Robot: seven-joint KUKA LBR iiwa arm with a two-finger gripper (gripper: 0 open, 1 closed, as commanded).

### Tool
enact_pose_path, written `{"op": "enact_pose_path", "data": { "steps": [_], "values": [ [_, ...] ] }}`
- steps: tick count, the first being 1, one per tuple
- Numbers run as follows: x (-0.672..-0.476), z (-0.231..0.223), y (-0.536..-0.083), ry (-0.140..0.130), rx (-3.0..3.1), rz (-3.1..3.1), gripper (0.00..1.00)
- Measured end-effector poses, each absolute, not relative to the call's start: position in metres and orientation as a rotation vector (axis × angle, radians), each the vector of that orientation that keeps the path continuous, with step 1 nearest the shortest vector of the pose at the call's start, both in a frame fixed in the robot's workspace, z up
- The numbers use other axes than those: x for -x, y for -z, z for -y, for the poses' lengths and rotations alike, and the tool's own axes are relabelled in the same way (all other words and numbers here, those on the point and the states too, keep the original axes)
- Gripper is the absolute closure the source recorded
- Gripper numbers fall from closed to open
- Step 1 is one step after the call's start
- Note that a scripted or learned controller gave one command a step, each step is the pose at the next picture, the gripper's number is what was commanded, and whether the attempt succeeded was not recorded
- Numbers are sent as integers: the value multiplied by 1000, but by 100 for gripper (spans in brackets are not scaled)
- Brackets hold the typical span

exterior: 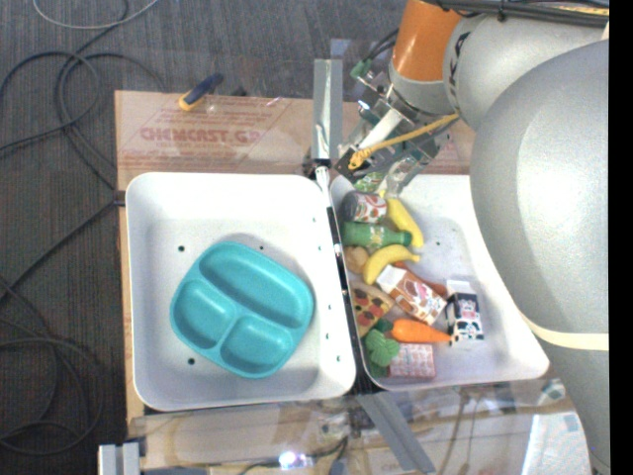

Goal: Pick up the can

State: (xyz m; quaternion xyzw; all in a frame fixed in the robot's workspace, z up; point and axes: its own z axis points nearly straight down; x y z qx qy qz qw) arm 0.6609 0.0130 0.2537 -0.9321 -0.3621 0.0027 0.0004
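Lying just below the jaws (381, 171), the can (364, 207).

The bench (213, 132) bears two white bins, the left bin (158, 226) touching the right bin (495, 354).

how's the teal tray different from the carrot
The teal divided tray lies alone in the left bin; the carrot sits among crowded toy food in the right bin. The tray is far larger, broad and flat with three compartments, while the carrot is small, slim and tapered. The tray is teal; the carrot is orange. Both lie flat on a bin floor, away from the gripper.
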Motion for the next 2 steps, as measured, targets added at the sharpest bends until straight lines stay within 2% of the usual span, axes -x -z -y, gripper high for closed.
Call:
{"op": "enact_pose_path", "data": {
  "steps": [1,2],
  "values": [
    [-607,-61,-233,-10,2937,1112,100],
    [-595,-117,-247,-9,2963,1043,100]
  ]
}}
